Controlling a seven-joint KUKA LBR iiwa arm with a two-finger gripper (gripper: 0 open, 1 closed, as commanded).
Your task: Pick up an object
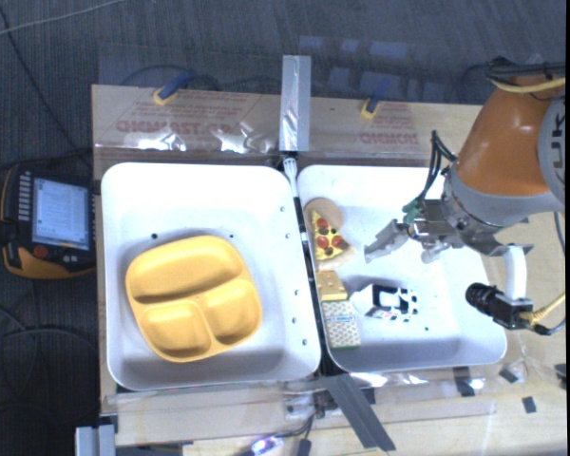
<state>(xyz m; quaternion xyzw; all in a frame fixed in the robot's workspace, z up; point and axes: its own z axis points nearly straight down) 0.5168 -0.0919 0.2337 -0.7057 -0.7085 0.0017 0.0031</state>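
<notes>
My gripper (406,245) hangs over the middle of the right bin (456,345), its fingers spread open with nothing between them. One grey finger (384,240) points down-left toward the bin's left side. Just below the gripper lies a black and white patterned object (391,300), apart from the fingers. A toy pizza slice (325,231) rests against the bin's left wall. Below it sits a small yellow and green box (337,312).
The left bin (133,183) holds a yellow divided tray (192,294). A metal divider bar (295,103) stands between the bins at the back. An orange and black handheld pendant (47,221) lies on the floor to the left of the bench.
</notes>
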